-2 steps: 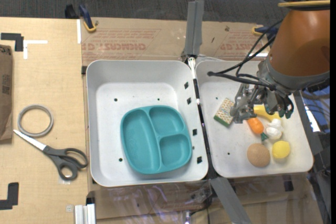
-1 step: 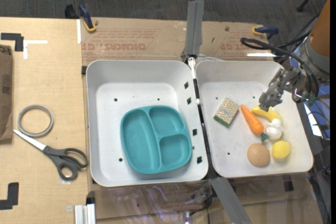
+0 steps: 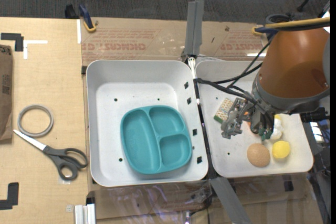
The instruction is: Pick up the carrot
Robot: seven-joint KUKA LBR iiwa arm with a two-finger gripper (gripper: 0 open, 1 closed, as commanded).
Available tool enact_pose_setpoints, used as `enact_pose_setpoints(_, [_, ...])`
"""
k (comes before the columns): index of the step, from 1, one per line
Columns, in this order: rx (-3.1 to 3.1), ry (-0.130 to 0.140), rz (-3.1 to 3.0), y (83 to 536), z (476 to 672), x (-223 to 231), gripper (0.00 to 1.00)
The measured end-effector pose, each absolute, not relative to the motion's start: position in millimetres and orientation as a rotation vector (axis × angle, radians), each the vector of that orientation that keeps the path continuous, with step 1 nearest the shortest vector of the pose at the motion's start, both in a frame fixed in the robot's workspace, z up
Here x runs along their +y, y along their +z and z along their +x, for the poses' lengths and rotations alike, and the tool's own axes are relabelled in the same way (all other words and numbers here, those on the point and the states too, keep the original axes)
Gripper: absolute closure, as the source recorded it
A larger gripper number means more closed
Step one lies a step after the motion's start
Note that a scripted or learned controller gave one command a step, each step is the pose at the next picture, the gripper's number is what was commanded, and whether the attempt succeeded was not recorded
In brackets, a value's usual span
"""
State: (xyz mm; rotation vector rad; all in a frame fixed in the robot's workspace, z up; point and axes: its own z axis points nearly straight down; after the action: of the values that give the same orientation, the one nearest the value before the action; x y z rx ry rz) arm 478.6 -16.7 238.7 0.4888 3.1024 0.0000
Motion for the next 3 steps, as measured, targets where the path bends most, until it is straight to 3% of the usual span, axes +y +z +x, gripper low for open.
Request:
enact_pose_setpoints(1, [3.122, 0.0, 0.358, 190.9, 477.9, 10.3, 1.0])
enact_pose_setpoints(2, [3.14, 0.0, -0.019, 191.4, 495.6, 79.0, 1.0])
enact_pose_setpoints(3, [3.062, -0.002, 0.706, 190.9, 489.5, 68.1, 1.0])
